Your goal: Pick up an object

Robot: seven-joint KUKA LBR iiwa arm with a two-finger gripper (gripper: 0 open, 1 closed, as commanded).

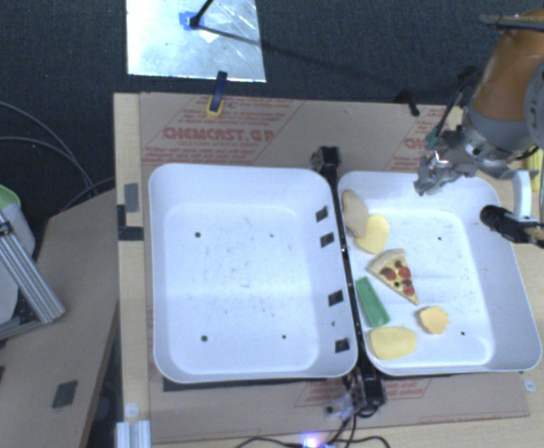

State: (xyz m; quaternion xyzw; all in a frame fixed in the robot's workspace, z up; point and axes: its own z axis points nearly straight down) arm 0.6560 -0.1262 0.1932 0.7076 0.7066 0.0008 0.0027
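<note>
Hovering over the far right corner of the right bin [509,297], the gripper [432,177] hangs from a grey arm [523,82] with an orange band that comes in from the right. Its tips sit just above the bin's back rim, and nothing is seen between them; how far apart they stand cannot be told from this slanted view.

All the loose objects lie in the right bin, well apart from the gripper. A pale potato-like piece [355,211] lies against the bin's left wall near the back, touching a round yellow piece [374,232] just in front of it. A pizza slice [396,274] with red dots lies near the middle of the bin, toward its left. Just beside it, against the left wall, a green stick [373,301] lies lengthwise. At the front left corner lies a flat yellow oval [393,343], and a small orange-yellow piece [433,320] rests a little to its right.

The left bin [174,189] stands next to the right one, joined along the middle by a dark strip with clips [331,241]. Both bins rest on a cardboard sheet [253,129] with red printing. A shiny square plate [195,26] lies on the dark floor beyond the bench.
</note>
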